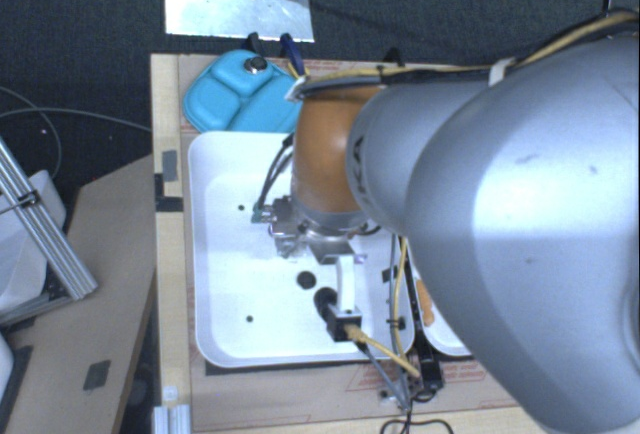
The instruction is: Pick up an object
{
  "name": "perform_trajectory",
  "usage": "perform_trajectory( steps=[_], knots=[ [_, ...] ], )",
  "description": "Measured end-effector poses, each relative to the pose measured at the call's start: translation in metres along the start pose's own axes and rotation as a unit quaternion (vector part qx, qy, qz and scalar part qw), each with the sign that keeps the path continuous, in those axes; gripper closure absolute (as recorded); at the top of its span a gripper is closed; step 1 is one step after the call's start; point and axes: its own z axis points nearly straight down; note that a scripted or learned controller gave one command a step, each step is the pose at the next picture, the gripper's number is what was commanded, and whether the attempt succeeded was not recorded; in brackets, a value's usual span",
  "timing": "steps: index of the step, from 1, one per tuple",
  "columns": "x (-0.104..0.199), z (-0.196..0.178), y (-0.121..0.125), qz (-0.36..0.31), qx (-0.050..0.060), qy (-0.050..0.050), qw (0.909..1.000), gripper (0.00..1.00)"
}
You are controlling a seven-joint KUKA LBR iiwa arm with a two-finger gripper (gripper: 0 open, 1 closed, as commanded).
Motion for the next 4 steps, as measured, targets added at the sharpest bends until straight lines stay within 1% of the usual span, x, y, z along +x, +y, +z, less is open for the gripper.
perform_trajectory(
  steps=[1, 2, 3, 4],
  knots=[
    [0.05, 0.047, 0.038, -0.005, -0.002, 0.002, 1.0, 1.0],
    [0.047, 0.045, 0.036, -0.003, 0.0, 0.002, 1.0, 1.0],
    [0.047, 0.045, 0.016, -0.002, 0.0, 0.001, 1.0, 1.0],
    [-0.004, 0.044, 0.057, 0.0, -0.003, 0.001, 1.0, 1.0]
  ],
)
